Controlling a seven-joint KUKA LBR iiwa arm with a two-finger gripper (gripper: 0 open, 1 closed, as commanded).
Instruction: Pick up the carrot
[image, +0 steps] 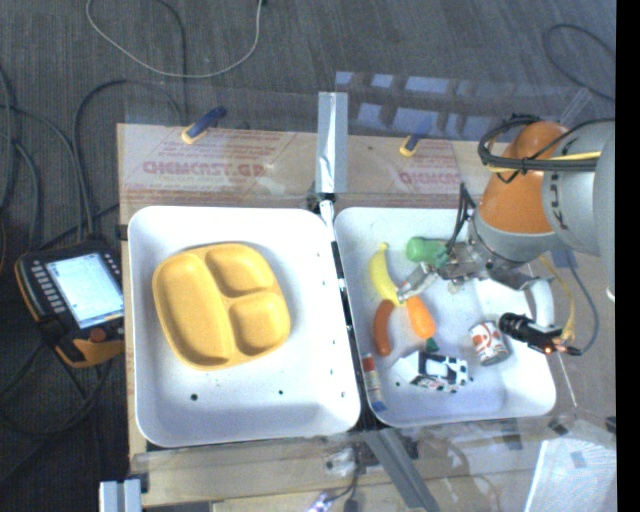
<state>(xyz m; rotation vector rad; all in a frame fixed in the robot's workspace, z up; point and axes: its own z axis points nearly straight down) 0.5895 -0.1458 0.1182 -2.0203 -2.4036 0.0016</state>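
Carrot (421, 319): a short, bright orange piece lying flat near the middle of the right white bin (520, 400), seen from the overhead camera. Its long axis runs roughly from 11 o'clock to 5 o'clock. Which end is the tip is hard to make out, and its upper end is partly covered by the metal gripper (422, 284), which hangs just above it at 12 o'clock. The gripper is small and blurred here, so whether the claw is wide or narrow cannot be told, and nothing can be seen held in it.

At the carrot's 9 o'clock, just beside it, lies a darker red-orange sausage-shaped piece (383, 328), pointing nearly 12 to 6. At 11 o'clock is a yellow banana (380, 272). At 12 o'clock, past the gripper, sits a green item (424, 248), partly hidden by the wrist. At 4 o'clock is a small red and white can (488, 343); at 6 o'clock a black and white toy (441, 372), too small to identify.

The grey arm with its orange band (520, 195) enters from 3 o'clock and is cut off at the edge. The left white bin (160, 400) holds a yellow divided plate (222, 303).
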